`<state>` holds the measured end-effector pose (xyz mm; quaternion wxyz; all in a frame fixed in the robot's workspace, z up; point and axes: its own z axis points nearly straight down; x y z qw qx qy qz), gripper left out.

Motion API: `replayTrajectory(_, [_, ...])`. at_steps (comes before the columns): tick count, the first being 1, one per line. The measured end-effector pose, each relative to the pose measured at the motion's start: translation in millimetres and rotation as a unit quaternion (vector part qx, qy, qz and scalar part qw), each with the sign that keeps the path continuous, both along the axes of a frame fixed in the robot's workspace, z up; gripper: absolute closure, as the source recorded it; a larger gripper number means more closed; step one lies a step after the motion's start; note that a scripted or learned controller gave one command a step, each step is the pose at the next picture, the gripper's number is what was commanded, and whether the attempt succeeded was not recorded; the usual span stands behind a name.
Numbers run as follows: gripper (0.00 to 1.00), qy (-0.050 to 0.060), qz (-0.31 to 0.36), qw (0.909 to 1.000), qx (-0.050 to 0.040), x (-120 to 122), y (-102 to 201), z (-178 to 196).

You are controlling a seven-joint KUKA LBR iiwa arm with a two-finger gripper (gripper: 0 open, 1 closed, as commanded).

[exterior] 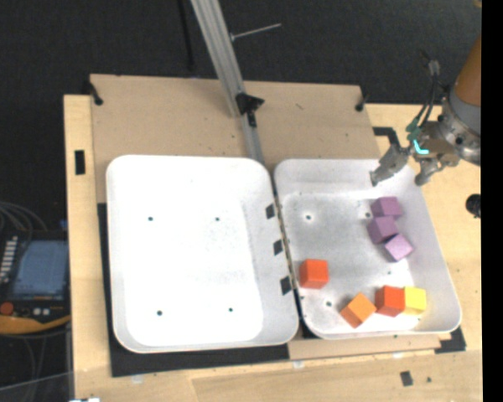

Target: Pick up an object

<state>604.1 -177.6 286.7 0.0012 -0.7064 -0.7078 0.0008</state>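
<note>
My gripper [400, 172] hangs over the back right corner of the right bin [335, 193], its two fingers spread open with nothing between them. Just in front of it lie three purple blocks [387, 223] in a loose cluster. Farther forward sit an orange-red block [315, 272] near the bin's left wall, and an orange block [360, 309], a red block [390, 299] and a yellow block [415, 298] along the front edge.
The left bin [189, 249] stands beside the right one. A slanted metal pole [226, 57] rises behind the bins. A device with a blue screen [38, 270] and cables sit off the bench at the left.
</note>
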Motion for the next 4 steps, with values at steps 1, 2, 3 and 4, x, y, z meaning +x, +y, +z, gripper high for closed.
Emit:
replayTrajectory(1, [0.0, -0.002, 0.001, 1.0, -0.0009, 1, 0, 2])
replayTrajectory(2, [0.0, 0.0, -0.001, 1.0, -0.0014, 9, -4, -45])
replayTrajectory(3, [0.0, 0.001, -0.002, 1.0, -0.0013, 1, -12, -100])
replayTrajectory(4, [0.0, 0.0, -0.002, 1.0, -0.0016, 0, -19, -143])
